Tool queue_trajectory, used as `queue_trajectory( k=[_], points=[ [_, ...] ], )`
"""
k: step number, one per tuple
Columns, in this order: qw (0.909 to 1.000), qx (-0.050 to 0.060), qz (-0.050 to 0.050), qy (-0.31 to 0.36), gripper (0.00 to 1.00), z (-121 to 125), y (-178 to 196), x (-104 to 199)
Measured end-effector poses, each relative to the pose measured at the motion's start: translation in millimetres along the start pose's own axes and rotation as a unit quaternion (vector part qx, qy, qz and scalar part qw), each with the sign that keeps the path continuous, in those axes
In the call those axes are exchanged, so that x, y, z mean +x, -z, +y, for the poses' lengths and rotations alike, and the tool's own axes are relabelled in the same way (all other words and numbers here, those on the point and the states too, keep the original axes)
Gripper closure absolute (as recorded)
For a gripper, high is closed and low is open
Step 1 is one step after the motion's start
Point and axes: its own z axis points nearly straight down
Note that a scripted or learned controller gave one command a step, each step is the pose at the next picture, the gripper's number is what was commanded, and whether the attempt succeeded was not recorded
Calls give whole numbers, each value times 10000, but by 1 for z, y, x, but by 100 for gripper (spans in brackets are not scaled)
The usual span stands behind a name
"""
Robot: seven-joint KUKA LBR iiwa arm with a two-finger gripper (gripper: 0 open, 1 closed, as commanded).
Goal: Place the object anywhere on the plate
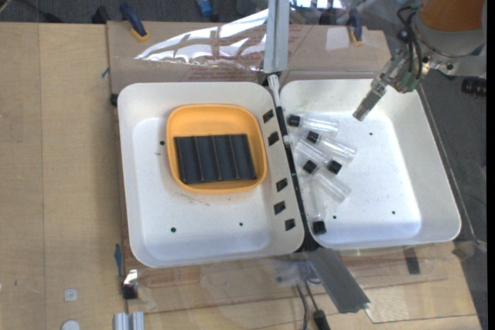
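The gripper (363, 110) hovers over the right bin (402, 205), whether parted or pressed together I cannot tell, just right of the clear vials (321, 154) piled by the divider, which look likely to roll or slip, far from the plate (182, 120)

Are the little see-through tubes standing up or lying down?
Lying down. The clear tubes lie flat, pointing different ways, in the right bin.

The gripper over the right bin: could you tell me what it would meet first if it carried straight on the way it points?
Probably the clear vials with black caps: the gripper slants down-left toward that cluster in the right bin. Depth is unclear; it might touch the bin floor first.
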Motion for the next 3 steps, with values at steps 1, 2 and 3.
queue_trajectory(
  k=[1,2,3],
  points=[
    [10000,0,0,0,0,0,0,0],
    [9874,5,29,1582,0,44,-7,38],
    [9911,-8,-6,1329,0,25,8,22]
  ],
)
